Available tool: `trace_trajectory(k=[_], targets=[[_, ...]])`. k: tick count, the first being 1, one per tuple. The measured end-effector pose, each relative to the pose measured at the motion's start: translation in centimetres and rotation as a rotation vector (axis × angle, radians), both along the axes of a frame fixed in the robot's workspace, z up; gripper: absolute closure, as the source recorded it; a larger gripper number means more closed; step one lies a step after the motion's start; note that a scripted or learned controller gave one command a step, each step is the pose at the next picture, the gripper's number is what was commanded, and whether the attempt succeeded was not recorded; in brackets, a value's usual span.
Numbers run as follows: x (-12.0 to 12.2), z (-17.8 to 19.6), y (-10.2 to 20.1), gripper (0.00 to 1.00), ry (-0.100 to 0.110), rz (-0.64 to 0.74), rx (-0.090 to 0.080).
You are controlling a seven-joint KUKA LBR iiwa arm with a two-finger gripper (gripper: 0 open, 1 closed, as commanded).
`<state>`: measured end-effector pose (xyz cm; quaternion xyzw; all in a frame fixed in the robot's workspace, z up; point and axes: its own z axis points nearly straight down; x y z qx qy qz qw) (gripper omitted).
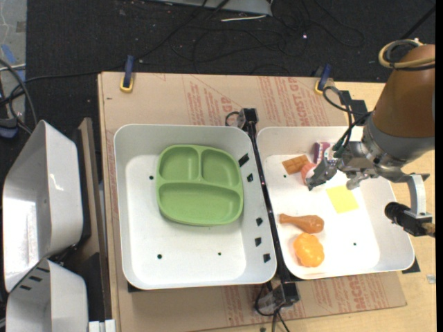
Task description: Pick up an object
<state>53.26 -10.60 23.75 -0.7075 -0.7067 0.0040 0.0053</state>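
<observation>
From my remote station: the hand (324, 173), whose grip I cannot tell, hovers in the right bin (387, 254) beside a flat yellow square (342, 200); cardboard lettering unreadable.

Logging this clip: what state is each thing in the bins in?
Tray: upright in left bin, nothing in it.
Drumstick: lying flat, right bin.
Orange: resting near the front rim.
Yellow square: flat.
Gripper: low over the right bin.
</observation>
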Motion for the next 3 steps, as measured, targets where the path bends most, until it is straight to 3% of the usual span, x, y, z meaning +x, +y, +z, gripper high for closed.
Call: trace_trajectory(k=[1,3], targets=[[0.2,0.6,0.0,0.00,-0.013,0.002,-0.002],[1.2,-10.5,1.4,0.00,-0.008,0.001,-0.001]])
